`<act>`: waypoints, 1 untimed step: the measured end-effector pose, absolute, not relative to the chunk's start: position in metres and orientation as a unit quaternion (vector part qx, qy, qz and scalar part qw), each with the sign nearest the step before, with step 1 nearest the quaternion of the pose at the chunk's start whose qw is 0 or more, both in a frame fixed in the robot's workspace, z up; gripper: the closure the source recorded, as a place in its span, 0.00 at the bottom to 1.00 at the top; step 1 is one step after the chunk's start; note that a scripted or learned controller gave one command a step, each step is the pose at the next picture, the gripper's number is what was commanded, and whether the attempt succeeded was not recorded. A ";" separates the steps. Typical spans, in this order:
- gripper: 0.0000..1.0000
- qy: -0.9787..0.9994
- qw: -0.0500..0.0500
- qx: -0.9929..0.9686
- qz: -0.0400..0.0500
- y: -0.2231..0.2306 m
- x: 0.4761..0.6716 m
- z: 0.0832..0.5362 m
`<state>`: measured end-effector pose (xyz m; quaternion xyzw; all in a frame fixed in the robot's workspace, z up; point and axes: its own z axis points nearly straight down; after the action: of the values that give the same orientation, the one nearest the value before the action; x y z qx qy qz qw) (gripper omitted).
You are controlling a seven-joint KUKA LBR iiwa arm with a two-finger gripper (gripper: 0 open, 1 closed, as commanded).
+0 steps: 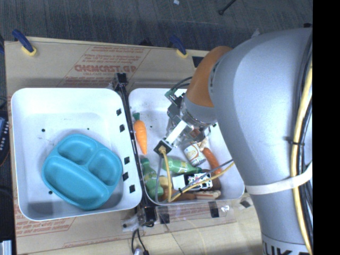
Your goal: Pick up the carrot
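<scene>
Two white bins side by side on the table (79, 62). In the left bin (32, 105), a blue divided plate (81, 170). In the right bin (151, 102), the carrot (141, 135) lying free by the left wall, near the divider. Right of it, the jaws (169, 141), angled down over clutter; spread impossible to tell, nothing seen held. Small bottle (194, 154) and second orange piece (211, 158) partly hidden under the arm (260, 116). Front pile hard to sort out.

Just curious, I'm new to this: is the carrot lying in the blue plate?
No, the carrot lies in the right bin near its left wall, while the blue plate sits in the left bin.
</scene>
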<state>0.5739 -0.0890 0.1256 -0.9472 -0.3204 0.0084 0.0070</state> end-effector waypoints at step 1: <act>1.00 -0.213 0.002 -0.977 0.004 -0.033 0.553 0.217</act>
<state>0.5532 -0.0326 0.2173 -0.9771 -0.2127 0.0038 0.0020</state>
